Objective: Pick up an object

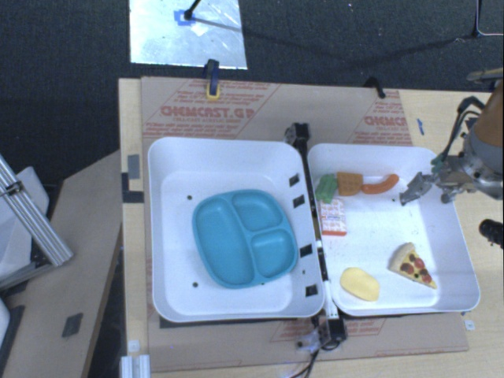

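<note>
The gripper (427, 187) hangs over the right bin's (453, 239) far right side, jaws spread open with nothing between them. In that bin lie a pizza slice (413, 265), a yellow lump (360, 283), an orange sausage (379, 184), a green piece (326, 187) and a small packet (333, 217). The left bin (169, 211) holds a blue divided plate (244, 237).
</note>
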`<state>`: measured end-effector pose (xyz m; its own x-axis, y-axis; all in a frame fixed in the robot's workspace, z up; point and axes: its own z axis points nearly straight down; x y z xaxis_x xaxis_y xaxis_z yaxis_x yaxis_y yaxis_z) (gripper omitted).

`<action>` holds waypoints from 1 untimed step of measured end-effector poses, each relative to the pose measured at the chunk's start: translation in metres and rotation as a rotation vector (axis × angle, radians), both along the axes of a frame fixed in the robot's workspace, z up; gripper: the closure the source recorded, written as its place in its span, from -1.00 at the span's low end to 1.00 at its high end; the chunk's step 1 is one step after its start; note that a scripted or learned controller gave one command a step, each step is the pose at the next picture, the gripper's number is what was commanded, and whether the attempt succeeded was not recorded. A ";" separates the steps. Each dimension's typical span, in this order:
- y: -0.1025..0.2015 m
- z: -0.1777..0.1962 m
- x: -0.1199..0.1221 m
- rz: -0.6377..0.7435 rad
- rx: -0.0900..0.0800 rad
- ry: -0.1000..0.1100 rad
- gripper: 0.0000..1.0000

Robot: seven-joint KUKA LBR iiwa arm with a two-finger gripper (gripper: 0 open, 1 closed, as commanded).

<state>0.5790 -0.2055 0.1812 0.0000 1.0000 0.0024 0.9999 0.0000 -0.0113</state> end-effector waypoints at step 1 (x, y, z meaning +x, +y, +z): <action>0.001 0.008 0.003 0.004 -0.003 -0.013 -1.00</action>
<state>0.5824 -0.2049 0.1890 -0.0036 1.0000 -0.0005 1.0000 0.0036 0.0014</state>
